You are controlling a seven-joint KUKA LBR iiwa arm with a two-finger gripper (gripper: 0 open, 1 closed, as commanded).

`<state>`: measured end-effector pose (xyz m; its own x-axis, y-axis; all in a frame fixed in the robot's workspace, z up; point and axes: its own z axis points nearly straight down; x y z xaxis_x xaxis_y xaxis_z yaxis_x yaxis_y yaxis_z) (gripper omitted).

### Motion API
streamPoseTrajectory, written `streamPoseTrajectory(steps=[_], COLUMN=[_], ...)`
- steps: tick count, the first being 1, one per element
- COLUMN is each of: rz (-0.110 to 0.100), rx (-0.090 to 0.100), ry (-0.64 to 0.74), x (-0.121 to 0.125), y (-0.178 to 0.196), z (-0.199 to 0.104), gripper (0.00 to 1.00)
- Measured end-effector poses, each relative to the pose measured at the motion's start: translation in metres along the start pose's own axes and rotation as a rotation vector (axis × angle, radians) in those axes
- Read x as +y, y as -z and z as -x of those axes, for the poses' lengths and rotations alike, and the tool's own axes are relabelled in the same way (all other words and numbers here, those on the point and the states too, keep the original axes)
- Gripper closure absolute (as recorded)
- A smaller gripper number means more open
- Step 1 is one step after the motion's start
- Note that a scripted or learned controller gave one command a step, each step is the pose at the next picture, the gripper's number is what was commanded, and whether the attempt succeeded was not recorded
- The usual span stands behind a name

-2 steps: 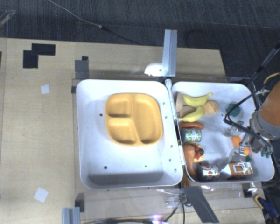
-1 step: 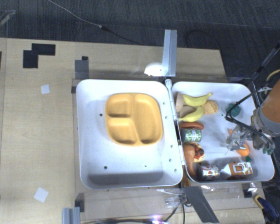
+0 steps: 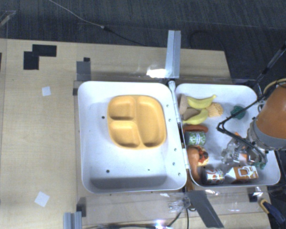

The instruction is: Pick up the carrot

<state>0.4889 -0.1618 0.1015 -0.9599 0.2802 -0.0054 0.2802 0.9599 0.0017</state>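
A: What takes up the most room on the bench (image 3: 33,142)?

B: The left bin (image 3: 93,175), a white tray with a yellow three-part plate (image 3: 136,120) lying at its middle. The right bin (image 3: 271,178) sits just beside it, and it is crowded along its left wall.

A: And the arm?

B: The arm (image 3: 279,116) comes in from the right, its orange band over the right bin's far side. Below the band the gripper (image 3: 233,157) hangs low in the bin's near half, a black cable looping off to its left.

A: Are the fingers open or closed?

B: I cannot tell; the metal parts there blur together.

A: Where is the carrot?

B: The carrot (image 3: 194,159) lies against the left wall of the right bin, near its front corner. It is to the left of the gripper and apart from it.

A: What else lies in that bin?

B: From larger to smaller: a banana (image 3: 200,101) at the back, a red sausage-like piece (image 3: 195,128) under it, a green can (image 3: 197,138) just behind the carrot, an orange carton (image 3: 244,173) and a dark can (image 3: 213,176) by the front wall, and a small green piece (image 3: 237,111) near the back.
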Motion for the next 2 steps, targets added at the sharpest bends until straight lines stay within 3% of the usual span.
streamPoseTrajectory(steps=[1, 2], rz=[-0.002, 0.001], rx=[-0.012, -0.007], ry=[0.361, 0.185], x=[-0.041, 0.031], y=[-0.011, 0.041], z=[0.015, 0.017], gripper=[1.0, 1.0])
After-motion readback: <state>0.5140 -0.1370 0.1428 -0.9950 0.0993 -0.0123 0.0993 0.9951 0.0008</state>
